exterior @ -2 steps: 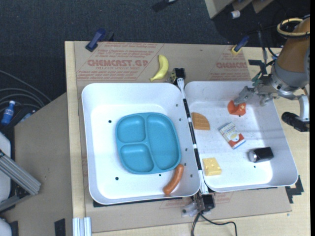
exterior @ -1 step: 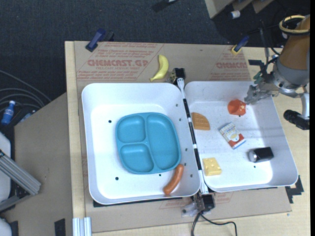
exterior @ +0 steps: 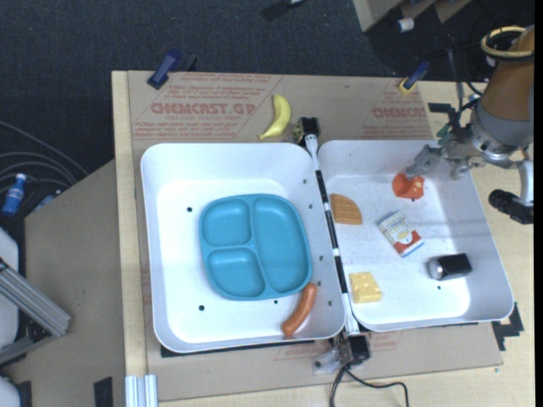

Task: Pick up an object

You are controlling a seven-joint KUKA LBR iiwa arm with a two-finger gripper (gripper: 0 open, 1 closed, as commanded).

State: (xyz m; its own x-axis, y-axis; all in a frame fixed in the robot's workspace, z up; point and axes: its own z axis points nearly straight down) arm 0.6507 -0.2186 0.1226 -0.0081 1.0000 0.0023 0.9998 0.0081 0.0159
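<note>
We are observing the grey two-finger gripper (exterior: 413, 176) hanging at one o'clock over the right white bin (exterior: 484, 299), its jaws clamped on a small orange-red toy (exterior: 409, 186) raised above the floor.

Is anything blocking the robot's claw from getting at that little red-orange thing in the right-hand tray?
Nothing visible does. The gripper hangs at the far side of the right bin, right beside the red-orange object. The small carton, bread slice, cheese and dark block all lie nearer the camera, off that path.
</note>
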